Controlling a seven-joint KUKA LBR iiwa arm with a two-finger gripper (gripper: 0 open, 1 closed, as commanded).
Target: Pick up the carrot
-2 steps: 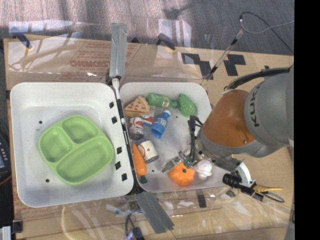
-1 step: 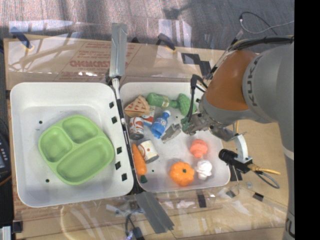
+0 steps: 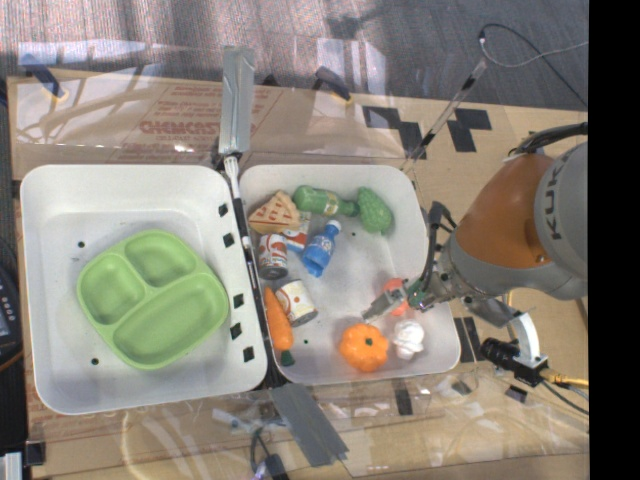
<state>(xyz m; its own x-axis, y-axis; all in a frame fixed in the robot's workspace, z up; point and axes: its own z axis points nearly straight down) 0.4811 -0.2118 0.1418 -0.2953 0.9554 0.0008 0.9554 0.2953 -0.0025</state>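
Writing: the cardboard sheet (image 3: pixel 180 118) under the bins carried faint reddish print, too washed out to read. Labels on the two small cans were blurred; nothing legible there.

Right bin (image 3: pixel 425 218) held the clutter. The carrot (image 3: pixel 278 325) lay along the bin's left wall, near the front corner, its tip toward the front rim, touching the white-labelled can (image 3: pixel 299 303). A second can (image 3: pixel 273 256) stood just behind that one, beside a blue bottle (image 3: pixel 320 249) lying tilted. A sandwich wedge (image 3: pixel 275 213) sat at the back left, with a green bottle (image 3: pixel 322 202) and a green vegetable (image 3: pixel 375 209) along the back wall. An orange pumpkin (image 3: pixel 364 347) and a white garlic-like piece (image 3: pixel 407 338) sat near the front rim.

Open floor: the middle of the right bin, between the blue bottle and the pumpkin, was bare.

Left bin (image 3: pixel 50 368) held a green divided plate (image 3: pixel 152 299), with bare white floor around it.

The arm (image 3: pixel 520 233) reached in from the right, its wrist bent down over the right bin's right side. The gripper (image 3: pixel 398 298) was low, just behind the garlic piece, well apart from the carrot. Cannot tell whether the jaws were open or closed.
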